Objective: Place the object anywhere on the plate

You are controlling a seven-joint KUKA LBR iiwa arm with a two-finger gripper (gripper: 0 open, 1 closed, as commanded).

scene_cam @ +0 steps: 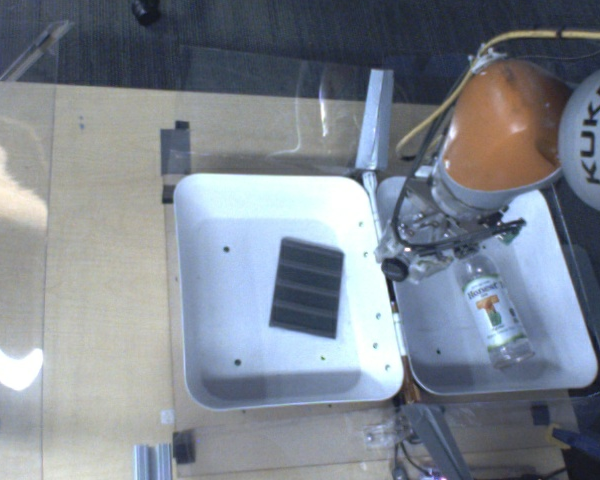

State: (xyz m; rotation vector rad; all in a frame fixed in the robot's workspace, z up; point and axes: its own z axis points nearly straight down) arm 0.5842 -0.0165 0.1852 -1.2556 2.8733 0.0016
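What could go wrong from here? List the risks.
1. The bottle lies on its side in the right bin; it is round and clear, so it may roll or slip in a grasp.
2. The gripper hangs near the wall between the bins, which it might clip.
3. The plate is small in the left bin; a drop could miss it.

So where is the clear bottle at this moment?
The clear bottle lies on its side in the right-hand bin, just below and right of the gripper. The dark ridged plate sits apart in the left bin.
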